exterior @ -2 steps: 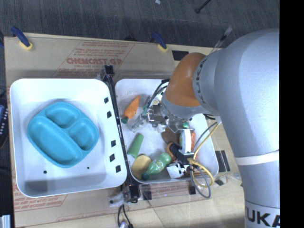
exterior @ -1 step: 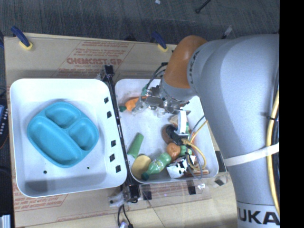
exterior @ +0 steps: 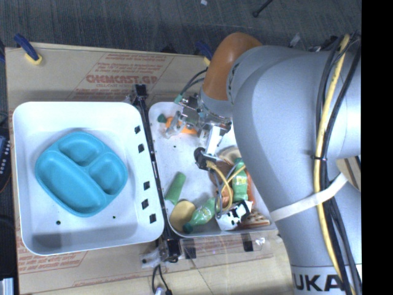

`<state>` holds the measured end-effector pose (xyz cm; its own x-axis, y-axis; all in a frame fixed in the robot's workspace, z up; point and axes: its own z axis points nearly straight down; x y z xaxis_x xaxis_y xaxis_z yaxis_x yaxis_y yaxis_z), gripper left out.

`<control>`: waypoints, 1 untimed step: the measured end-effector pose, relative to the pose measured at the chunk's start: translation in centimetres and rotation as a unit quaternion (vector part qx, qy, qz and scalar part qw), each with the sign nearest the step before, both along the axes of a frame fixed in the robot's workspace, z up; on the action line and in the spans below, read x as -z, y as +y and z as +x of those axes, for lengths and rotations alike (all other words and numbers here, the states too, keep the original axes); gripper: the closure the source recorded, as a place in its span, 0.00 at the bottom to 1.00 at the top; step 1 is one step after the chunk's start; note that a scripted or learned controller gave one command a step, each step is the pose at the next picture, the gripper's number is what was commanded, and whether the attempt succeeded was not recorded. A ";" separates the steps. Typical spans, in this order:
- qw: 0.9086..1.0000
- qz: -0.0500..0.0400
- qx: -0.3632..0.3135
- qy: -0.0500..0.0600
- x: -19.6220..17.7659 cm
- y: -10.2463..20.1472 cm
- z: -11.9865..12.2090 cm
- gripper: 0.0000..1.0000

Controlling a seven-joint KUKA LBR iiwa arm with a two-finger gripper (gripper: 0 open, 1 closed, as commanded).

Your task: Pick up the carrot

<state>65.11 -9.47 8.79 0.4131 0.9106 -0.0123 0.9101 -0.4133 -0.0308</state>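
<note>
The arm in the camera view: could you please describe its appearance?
The arm is rounded and grey, with an orange band above the wrist, yellow and black cables along it, a white strap, and black KUKA lettering.

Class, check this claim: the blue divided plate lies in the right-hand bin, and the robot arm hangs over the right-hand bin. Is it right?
Not quite. The camera view shows the blue plate lying in the left-hand bin. The arm does hang over the right-hand bin.
</note>
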 end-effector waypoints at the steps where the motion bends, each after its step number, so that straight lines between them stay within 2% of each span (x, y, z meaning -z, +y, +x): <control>1: 1.000 0.000 -0.004 -0.003 -1.1 0.2 0.2 1.00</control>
<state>65.31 -9.32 9.89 0.4050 0.9143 -0.0091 0.9139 -0.4051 -0.0259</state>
